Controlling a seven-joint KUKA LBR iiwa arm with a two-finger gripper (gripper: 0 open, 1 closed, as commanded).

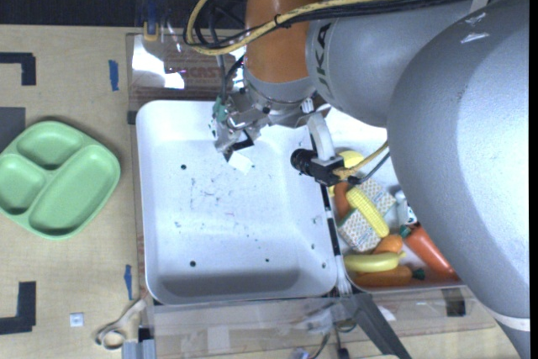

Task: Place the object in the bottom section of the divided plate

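Observation:
A green divided plate (57, 177) lies on the wooden bench at the left, with two small sections at the top and one large section at the bottom right. My gripper (233, 139) hangs over the upper part of the left white bin (160, 206), below the orange band of the arm. A small white and dark shape shows at its tip; I cannot make out what it is. The plate's sections hold nothing.
The right bin (370, 134) holds toy food: a corn cob (367, 209), a banana (372, 262), carrots (429, 252) and other pieces. The grey arm covers the upper right of the view. Black tape marks lie on the bench at the left.

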